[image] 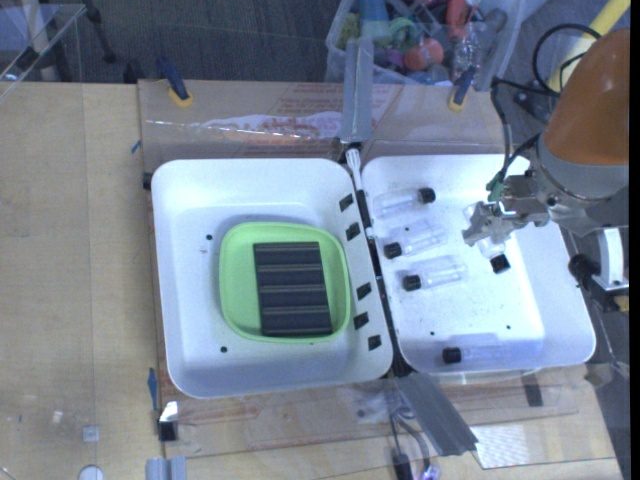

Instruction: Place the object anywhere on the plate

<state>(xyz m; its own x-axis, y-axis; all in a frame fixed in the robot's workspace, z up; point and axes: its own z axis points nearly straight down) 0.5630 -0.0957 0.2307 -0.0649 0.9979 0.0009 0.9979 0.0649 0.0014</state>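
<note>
Item: green plate (232,268), left bin (180,218), carrying a dark ribbed block (292,288) and none of the vials.

Item: clear vials with black caps, right bin (560,328) — your candidates at (433,273), (405,200) and (412,240) all lay loose.

Item: gripper (488,223), poised over the right bin (whether its jaws were parted or closed, you could not tell).

Status: nothing was placed; pickup, carry and release remained.

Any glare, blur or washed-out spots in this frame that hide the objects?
Camera view: overall soft; the two white bins are bright, so the clear plastic vials with black caps nearly vanish; the green square plate reads clearly; the gripper is blurry, its state unreadable.
</note>
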